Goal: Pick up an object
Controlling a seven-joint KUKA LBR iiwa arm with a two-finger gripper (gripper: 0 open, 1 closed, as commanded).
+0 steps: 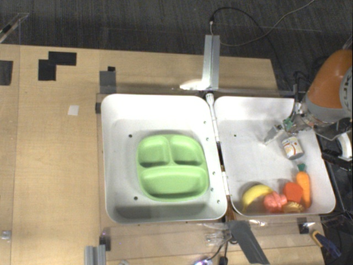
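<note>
The left white plastic bin (pixel 113 148) holds a light green plastic tray with three compartments (pixel 172 167), lying flat near its middle. The right white plastic bin (pixel 242 148) has toy food bunched along its near wall: a yellow banana (pixel 257 194), a pink lumpy piece (pixel 274 202) touching it, a red-orange block (pixel 293 191) and an orange carrot with a green top (pixel 303 184) against the right wall. A small white cylinder with a label (pixel 291 147) sits just below the two-finger gripper (pixel 284 127), which hangs over the bin's upper right with its metal fingers (pixel 272 133) spread apart and nothing between them.
</note>
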